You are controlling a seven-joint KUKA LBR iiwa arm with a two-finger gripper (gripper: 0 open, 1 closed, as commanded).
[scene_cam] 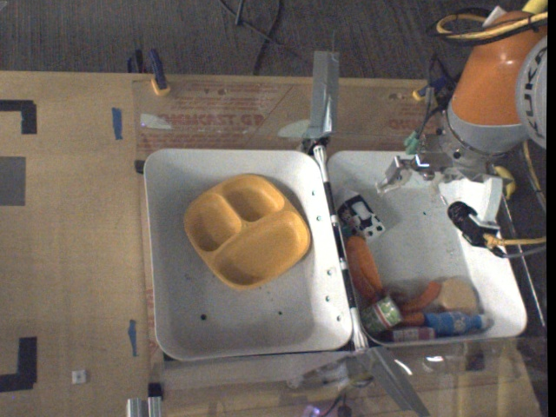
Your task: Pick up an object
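Two bins: we see a yellow divided plate [248, 229] in the left bin [165, 259]; clutter [408, 307] lines the right bin's [508, 307] near and left walls. We cannot tell the gripper's [434, 168] jaw opening.

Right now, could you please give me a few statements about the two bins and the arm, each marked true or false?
1. The yellow divided plate lies in the left bin. True.
2. The blue bottle lies in the left bin. False: it lies near the front edge of the right bin.
3. The orange carrot-shaped toy lies along the right bin's left wall. True.
4. The plate has a single undivided well. False: it has three compartments.
5. The arm reaches over the right bin's far right part. True.
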